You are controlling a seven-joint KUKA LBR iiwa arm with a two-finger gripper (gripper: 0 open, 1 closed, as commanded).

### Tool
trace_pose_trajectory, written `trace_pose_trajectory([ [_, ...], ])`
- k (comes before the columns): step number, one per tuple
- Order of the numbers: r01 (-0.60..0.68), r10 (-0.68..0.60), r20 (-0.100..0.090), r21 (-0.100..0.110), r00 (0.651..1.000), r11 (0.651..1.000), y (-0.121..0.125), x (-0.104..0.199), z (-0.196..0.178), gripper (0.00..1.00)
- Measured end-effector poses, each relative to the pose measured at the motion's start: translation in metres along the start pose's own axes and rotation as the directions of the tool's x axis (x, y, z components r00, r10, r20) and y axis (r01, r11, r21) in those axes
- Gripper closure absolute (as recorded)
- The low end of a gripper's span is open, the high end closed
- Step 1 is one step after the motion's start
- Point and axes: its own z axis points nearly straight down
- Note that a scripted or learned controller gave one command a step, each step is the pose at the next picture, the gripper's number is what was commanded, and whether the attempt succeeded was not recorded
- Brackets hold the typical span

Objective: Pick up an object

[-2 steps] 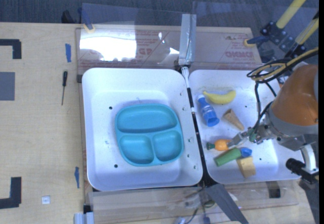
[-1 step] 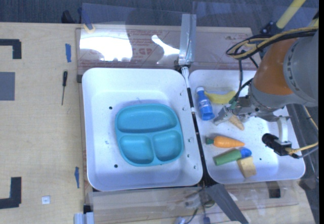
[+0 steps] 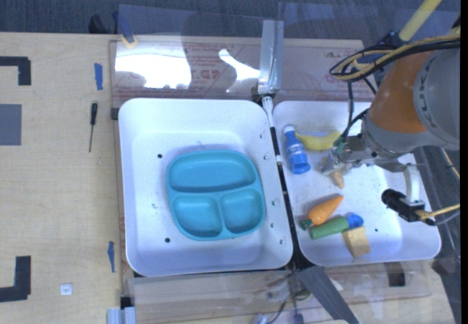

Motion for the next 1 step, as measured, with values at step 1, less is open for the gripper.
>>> trace_pose_trajectory([
  [1,-0.023,0.023,-0.007,0.003,1.000,1.000,0.0027,0.0837,-0.1238,1.00],
])
